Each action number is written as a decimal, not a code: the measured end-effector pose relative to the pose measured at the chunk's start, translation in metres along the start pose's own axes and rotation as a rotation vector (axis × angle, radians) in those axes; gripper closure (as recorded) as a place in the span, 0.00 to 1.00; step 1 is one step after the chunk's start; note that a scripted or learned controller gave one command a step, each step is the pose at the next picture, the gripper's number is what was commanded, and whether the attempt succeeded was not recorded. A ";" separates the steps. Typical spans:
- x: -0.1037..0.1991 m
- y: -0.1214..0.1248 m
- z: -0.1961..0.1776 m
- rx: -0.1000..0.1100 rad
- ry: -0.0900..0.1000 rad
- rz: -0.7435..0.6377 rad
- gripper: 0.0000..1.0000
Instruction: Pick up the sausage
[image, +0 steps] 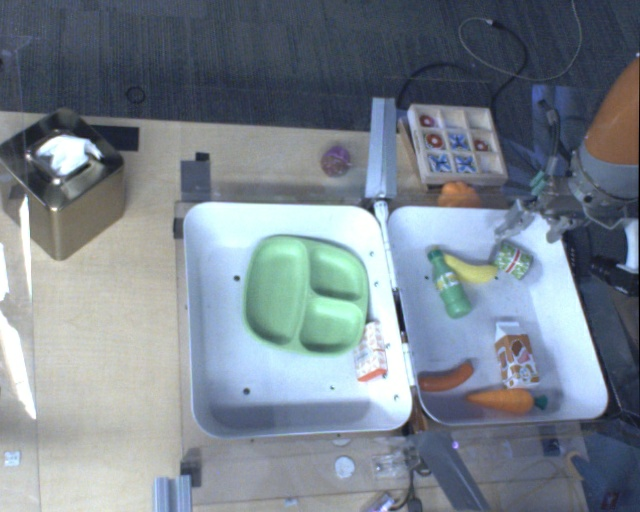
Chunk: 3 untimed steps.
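On the pale wooden counter (120, 330) we see the left bin (215, 400) carrying a green tray (300, 290); in the right bin (590, 370) the sausage (445, 377) lies by the near wall, just left of a carrot (500, 401). Our claw (530, 215) hovers at the far corner, grip unclear, so we should descend across the sausage's width, clear of wall and carrot.

Sausage (445, 377): reddish-brown, short, slightly curved, intact. Lying flat on bin floor, long axis roughly left-right in camera view. Located well apart from claw (530, 222), nearer the camera and left of it. Untouched.
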<state>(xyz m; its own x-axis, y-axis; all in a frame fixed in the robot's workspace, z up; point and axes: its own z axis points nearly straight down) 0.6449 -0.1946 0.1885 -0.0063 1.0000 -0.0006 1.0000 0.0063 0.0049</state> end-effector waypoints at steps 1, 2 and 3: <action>0.012 0.014 0.100 -0.005 -0.002 -0.137 0.00; 0.042 -0.042 0.051 -0.003 -0.001 -0.348 0.00; 0.065 -0.109 0.064 -0.001 0.000 -0.579 0.00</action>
<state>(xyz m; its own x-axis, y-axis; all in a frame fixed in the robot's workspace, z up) 0.5353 -0.1307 0.1237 -0.5522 0.8337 -0.0031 0.8337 0.5522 0.0047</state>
